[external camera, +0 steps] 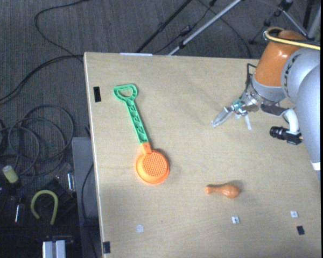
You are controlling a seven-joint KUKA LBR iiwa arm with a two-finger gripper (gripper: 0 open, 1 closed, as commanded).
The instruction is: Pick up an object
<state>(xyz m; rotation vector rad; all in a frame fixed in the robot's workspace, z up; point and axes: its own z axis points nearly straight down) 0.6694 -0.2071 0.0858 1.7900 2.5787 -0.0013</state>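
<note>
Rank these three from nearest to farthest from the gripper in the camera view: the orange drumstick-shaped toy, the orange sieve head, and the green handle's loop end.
From the gripper:
1. Orange drumstick-shaped toy, below it, toward the front edge.
2. Orange sieve head, lower left of it, mid-bench.
3. Green handle's loop end, far across at the bench's left side.

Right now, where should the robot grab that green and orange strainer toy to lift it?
Probably by the green handle, around its middle. It is long, thin and lies flat on the bench, so the gripper could come straight down with its fingers across the narrow width. The round orange head looks too wide.
</note>
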